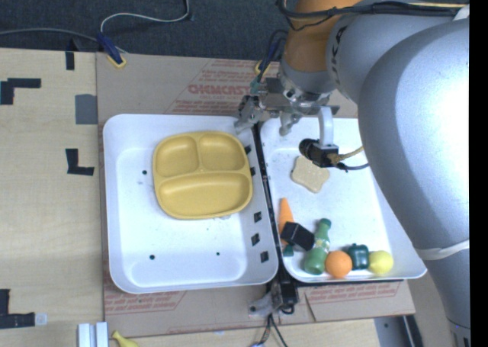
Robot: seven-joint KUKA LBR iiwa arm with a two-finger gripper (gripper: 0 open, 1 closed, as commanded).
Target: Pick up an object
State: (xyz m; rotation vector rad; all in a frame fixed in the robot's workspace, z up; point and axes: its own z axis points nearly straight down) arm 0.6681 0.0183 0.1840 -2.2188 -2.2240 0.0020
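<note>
The pale, flat slice of toy bread (309, 177) lay in the right white bin (396, 250), just below my two-finger gripper (268, 114). I judged its spread, empty fingers could snag the divider wall beneath them.

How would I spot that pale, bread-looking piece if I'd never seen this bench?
Find the right-hand white bin. Toward its far end, apart from the bright toys clustered at the near edge, lies a slice of toast. It is the bin's one flat, beige, squarish piece.
</note>
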